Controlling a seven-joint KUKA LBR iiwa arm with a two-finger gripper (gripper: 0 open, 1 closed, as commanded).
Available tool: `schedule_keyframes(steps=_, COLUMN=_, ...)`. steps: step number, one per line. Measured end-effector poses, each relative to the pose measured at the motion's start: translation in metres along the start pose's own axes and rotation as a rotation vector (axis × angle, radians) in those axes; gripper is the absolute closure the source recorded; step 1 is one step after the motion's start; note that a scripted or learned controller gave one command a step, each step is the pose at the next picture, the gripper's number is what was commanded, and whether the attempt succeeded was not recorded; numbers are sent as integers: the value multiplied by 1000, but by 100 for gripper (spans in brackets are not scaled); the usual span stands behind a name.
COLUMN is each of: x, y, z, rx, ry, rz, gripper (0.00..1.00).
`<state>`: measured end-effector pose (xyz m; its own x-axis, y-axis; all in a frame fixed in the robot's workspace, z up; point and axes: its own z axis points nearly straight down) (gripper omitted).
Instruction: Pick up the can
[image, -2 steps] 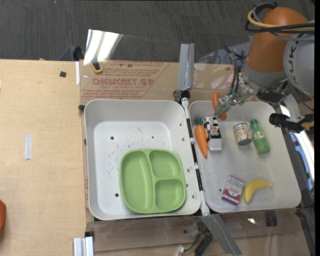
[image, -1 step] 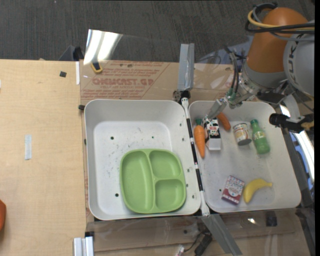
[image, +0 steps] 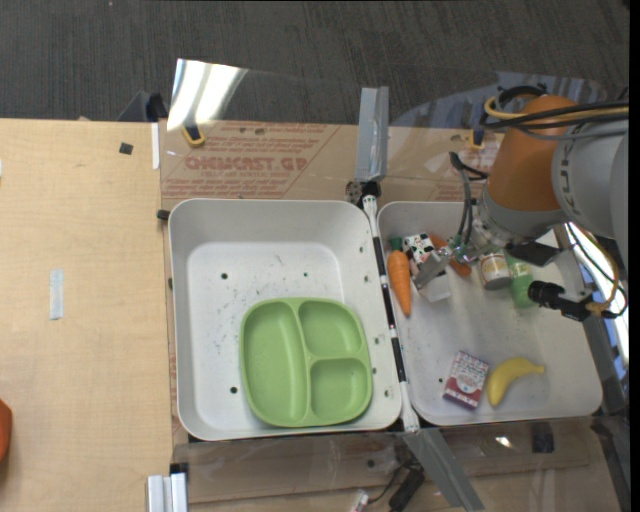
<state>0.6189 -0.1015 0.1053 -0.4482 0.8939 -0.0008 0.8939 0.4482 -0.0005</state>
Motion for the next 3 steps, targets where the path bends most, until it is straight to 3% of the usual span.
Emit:
schedule_keyframes(steps=1, x=-2, y=0, z=-9, rx=-2, ry=-2, rz=4, gripper=100)
schedule_keyframes(steps=2, x=52, y=27, z=-118, rx=0, ry=-1, rz=-12, gripper=100)
schedule_keyframes(steps=3, x=70, y=50, z=-117, rx=0, ry=-1, rz=41, gripper=100)
